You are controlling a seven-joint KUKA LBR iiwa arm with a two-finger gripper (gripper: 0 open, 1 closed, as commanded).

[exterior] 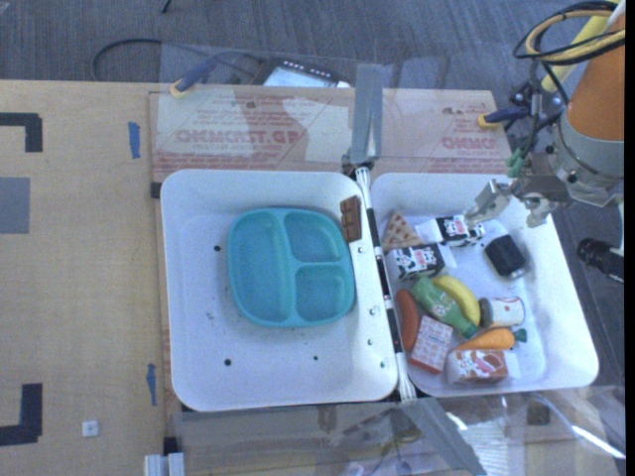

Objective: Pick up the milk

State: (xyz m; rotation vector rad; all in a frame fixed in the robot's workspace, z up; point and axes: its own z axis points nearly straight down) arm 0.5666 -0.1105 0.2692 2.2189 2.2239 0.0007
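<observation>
– Risk here is confusion: two cow-spotted cartons lie in the right bin [575, 296], and the gripper [516, 204] could close on the wrong one, or slip on a carton lying flat.

– Which one is the milk?

– I think the carton [415, 260] near the divider, white with black patches, just beside the pizza slice [400, 231]. The second carton [458, 229] is closer to the gripper, whose fingers stand apart and hold nothing.
</observation>
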